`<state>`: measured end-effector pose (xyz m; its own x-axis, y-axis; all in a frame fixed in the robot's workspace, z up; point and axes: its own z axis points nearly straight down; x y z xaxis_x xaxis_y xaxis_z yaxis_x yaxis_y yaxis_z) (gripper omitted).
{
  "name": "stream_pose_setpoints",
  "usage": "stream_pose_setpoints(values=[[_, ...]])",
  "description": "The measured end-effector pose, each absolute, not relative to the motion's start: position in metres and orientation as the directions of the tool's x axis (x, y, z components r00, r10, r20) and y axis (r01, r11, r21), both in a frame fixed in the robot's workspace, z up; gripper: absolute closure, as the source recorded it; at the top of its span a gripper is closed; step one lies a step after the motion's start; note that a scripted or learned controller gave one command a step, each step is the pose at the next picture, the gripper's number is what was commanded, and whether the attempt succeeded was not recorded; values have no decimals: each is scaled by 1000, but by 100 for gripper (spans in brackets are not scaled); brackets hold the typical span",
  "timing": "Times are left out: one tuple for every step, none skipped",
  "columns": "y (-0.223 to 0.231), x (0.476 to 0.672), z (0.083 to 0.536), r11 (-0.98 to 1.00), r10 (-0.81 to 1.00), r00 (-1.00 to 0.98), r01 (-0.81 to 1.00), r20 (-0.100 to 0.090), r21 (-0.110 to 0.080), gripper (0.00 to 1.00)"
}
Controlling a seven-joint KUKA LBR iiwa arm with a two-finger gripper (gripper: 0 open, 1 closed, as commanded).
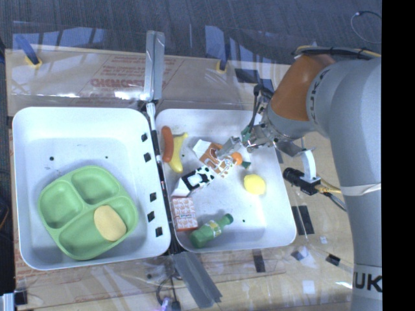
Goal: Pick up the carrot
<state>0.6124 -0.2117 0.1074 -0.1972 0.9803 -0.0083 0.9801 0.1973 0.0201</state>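
Observation:
A long orange-red piece that I take for the carrot [167, 142] lies by the left wall of the right bin [275, 229], touching a yellow banana [177, 155]. My gripper [238, 145] is low over the bin's upper middle, well to the right of the carrot. It hangs just above an orange-and-white box [218, 157] and a small round orange piece [237, 159]. Nothing shows clearly held in it.
The right bin also holds a black-and-white carton [200, 177], a lemon [254, 184], a red packet [183, 212] and a green bottle [211, 230]. In the left bin [39, 128] a green divided plate [65, 203] carries a yellow lump [110, 222].

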Motion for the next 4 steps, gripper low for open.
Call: stream_pose_setpoints(values=[[-211, 616, 121, 202, 979, -202, 979, -15, 31, 100], [-211, 616, 121, 202, 979, -202, 979, -15, 31, 0], [-171, 596, 92, 86, 996, -86, 996, 1, -3, 0], [-170, 596, 102, 90, 996, -90, 996, 2, -6, 100]])
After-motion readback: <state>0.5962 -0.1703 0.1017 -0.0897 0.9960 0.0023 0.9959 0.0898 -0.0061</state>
